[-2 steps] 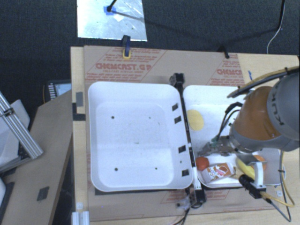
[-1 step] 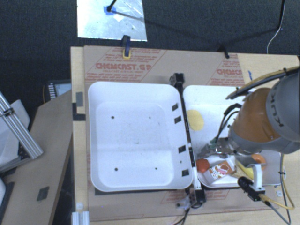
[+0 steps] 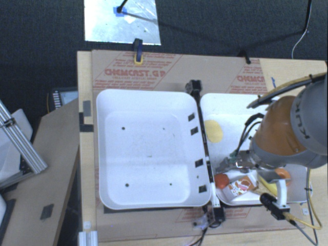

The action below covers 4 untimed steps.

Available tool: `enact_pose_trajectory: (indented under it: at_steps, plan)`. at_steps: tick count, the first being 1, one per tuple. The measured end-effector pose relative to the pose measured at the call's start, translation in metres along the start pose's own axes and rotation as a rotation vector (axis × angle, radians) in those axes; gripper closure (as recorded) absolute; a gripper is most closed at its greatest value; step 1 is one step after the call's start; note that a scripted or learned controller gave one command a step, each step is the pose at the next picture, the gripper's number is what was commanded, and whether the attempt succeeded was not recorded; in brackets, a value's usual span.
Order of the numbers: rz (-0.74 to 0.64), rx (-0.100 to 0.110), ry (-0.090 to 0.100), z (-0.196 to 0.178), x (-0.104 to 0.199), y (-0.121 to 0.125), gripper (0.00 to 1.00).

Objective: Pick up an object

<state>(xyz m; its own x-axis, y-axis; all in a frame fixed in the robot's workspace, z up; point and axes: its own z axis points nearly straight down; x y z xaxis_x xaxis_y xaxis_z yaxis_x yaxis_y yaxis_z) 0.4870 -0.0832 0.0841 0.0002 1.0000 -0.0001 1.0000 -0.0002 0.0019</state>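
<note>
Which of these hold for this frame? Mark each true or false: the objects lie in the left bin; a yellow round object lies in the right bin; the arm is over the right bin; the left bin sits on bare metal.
1. The objects lie in the left bin. False: they lie in the right bin, clustered near its front edge.
2. A yellow round object lies in the right bin. True.
3. The arm is over the right bin. True; it hides much of that bin.
4. The left bin sits on bare metal. False: both bins rest on a brown printed board.
</note>
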Motion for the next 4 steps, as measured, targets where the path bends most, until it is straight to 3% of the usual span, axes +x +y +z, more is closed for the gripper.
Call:
enact_pose_trajectory:
  at_steps: [1, 2, 3, 4]
  plan:
    - [0.000, 0.000, 0.000, 0.000, 0.001, 0.000, 0.00]
    - [-0.007, 0.003, 0.010, -0.057, 0.068, 0.001, 0.00]
    - [0.001, -0.006, -0.003, -0.125, 0.019, 0.001, 0.00]
    - [-0.012, 0.002, 0.004, -0.099, 0.103, 0.000, 0.00]
